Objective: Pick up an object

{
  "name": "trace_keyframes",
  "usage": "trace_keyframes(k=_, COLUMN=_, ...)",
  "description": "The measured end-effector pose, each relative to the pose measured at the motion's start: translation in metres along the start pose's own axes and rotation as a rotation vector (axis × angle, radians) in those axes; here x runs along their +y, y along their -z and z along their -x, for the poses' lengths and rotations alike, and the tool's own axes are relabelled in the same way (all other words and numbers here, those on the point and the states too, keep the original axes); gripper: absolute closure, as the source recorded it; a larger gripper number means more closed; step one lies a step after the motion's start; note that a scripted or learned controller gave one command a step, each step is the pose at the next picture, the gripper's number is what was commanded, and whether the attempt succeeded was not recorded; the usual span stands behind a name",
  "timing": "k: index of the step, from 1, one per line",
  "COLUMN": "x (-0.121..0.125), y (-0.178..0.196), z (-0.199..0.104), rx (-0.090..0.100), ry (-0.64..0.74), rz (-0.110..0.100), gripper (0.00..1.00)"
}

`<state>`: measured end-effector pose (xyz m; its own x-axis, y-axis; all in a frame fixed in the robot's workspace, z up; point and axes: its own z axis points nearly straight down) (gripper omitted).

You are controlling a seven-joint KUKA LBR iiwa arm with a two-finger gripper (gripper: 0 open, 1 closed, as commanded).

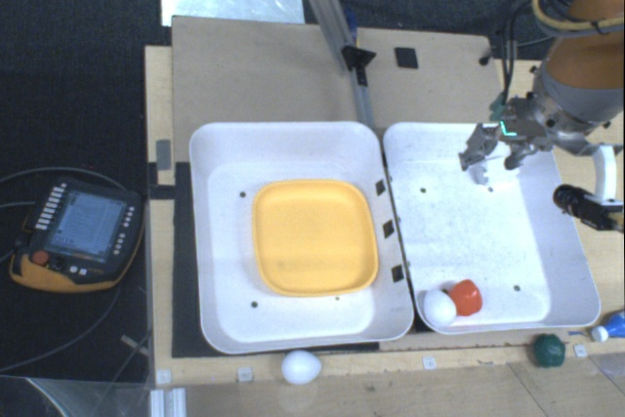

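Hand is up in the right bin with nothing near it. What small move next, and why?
Probably carry the hand toward the near left corner of the right bin, where the orange object and white egg-shaped object sit touching. The hand hangs over bare floor at the far end, apart from both. The orange one looks easier to single out.

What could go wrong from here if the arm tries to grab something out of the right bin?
1. The orange object and the white ball sit touching in the near-left corner of the right bin; a grasp may nudge one away or catch both.
2. They lie close to the bin wall, so the end effector could strike the rim on descent.
3. The end effector hovers over the far part of the bin, well away from them, so closing there would likely grab nothing.
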<state>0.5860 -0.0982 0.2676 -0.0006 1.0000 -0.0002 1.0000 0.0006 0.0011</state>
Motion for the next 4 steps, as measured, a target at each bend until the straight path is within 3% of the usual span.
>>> trace_keyframes(k=1, x=0.000, y=0.000, z=0.000, rx=0.000, ry=0.000, rz=0.000, gripper=0.00)
trace_keyframes(k=4, x=0.004, y=-0.171, z=-0.014, rx=0.001, ry=0.000, rz=-0.005, gripper=0.00)
